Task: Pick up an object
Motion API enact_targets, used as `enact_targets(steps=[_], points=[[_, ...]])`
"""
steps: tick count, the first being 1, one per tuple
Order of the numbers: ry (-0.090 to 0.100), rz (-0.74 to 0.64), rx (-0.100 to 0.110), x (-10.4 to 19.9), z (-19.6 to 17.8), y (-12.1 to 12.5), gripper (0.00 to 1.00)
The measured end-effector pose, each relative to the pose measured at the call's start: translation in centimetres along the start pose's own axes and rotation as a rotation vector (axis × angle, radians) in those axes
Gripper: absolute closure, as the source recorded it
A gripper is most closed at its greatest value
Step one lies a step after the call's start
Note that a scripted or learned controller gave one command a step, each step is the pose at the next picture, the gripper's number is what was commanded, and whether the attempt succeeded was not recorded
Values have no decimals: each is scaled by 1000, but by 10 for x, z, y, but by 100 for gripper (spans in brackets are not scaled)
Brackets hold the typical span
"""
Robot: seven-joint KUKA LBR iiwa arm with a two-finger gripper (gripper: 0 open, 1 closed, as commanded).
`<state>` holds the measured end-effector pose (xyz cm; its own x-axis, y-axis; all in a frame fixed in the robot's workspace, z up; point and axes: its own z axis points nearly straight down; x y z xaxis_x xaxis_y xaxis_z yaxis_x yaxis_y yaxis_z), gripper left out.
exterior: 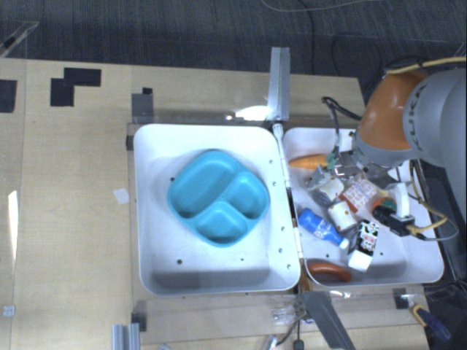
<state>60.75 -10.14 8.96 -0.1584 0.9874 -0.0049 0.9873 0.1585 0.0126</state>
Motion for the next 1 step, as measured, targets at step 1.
enact_targets(steps=[1], points=[[3, -1, -4, 2, -11, 2, 100]])
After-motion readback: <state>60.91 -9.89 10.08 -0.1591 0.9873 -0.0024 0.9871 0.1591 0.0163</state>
